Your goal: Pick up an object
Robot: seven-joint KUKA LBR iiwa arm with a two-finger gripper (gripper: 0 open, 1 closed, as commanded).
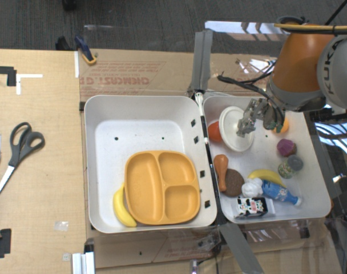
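A white bowl sits tilted on its side in the right bin, toward that bin's 10 o'clock corner, its round opening facing the camera. An orange ball touches it at 9 o'clock.

The right bin is crowded with small objects; the left bin's back half lies open.

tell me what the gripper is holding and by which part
It cannot be told: the gripper hangs over the white bowl's rim, but no grasp is clear.
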